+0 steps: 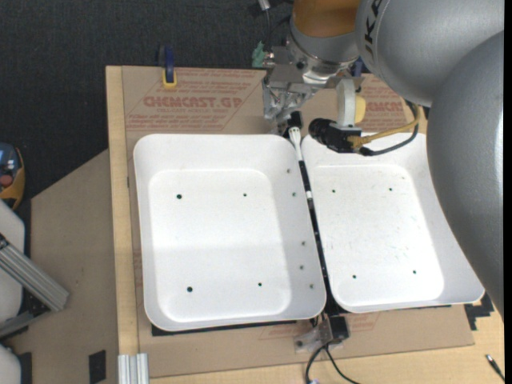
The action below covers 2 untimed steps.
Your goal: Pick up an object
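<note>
Over the far end of the seam between the two white bins (148, 214) hangs my end effector (284, 112); I cannot tell whether it is open or closed. A slender black-and-white stick (295, 137) sits just beneath it. I judge the lift not yet done.

two bins are sitting on the worktop (200, 102), left bin (216, 238) and right bin (376, 238); one clamp (168, 66); perhaps one thin dark stick (302, 170) between.

bench (208, 102): brown board | on it: left bin (141, 184), right bin (448, 272), side by side
</note>
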Each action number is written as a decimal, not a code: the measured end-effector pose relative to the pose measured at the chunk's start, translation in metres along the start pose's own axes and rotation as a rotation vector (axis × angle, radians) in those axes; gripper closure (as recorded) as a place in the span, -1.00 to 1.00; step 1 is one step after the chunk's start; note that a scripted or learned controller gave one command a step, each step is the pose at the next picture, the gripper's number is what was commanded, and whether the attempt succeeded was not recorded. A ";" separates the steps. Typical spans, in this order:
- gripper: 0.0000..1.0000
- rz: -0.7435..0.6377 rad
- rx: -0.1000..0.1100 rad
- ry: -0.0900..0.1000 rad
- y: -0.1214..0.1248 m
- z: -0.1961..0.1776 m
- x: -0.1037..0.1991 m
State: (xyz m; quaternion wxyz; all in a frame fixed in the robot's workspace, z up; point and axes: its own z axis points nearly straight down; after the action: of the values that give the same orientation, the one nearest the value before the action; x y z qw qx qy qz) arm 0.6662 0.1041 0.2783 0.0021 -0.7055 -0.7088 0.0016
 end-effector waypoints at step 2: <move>1.00 0.005 -0.010 -0.001 -0.029 -0.059 -0.038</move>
State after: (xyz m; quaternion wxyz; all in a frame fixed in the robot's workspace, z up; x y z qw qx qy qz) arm 0.6374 0.0664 0.3372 -0.0017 -0.7074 -0.7068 -0.0016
